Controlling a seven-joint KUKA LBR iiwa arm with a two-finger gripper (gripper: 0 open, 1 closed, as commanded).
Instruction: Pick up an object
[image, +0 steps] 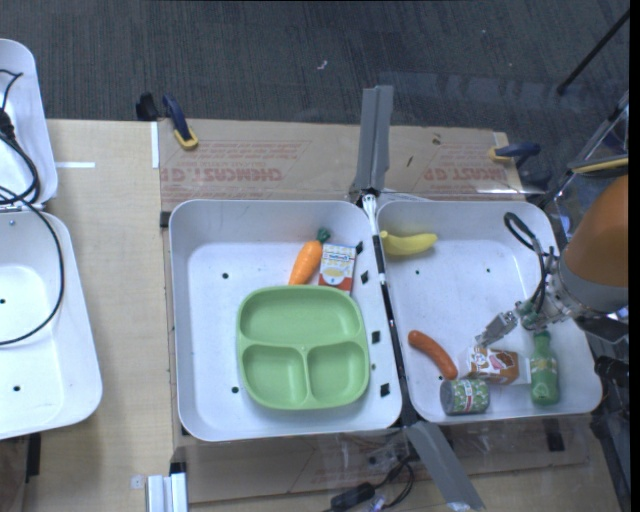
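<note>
My gripper (515, 320) hangs low over the right part of the right bin (470, 250), reaching in from the right. Just below it lie a small brown-and-white packet (497, 366) and a green bottle (544, 371), which stands close on its right. A green-labelled can (465, 396) lies on its side at the bin's front. A red sausage (432, 353) lies left of the packet. A yellow banana (408, 242) rests near the far left corner of this bin. I see nothing held in the gripper.
The left bin (200, 300) holds a green divided plate (301, 347), an orange carrot (306, 262) and a small juice carton (338, 266). A raised divider (381, 290) separates the bins. A black cable loop (522, 232) lies at the right bin's far right.
</note>
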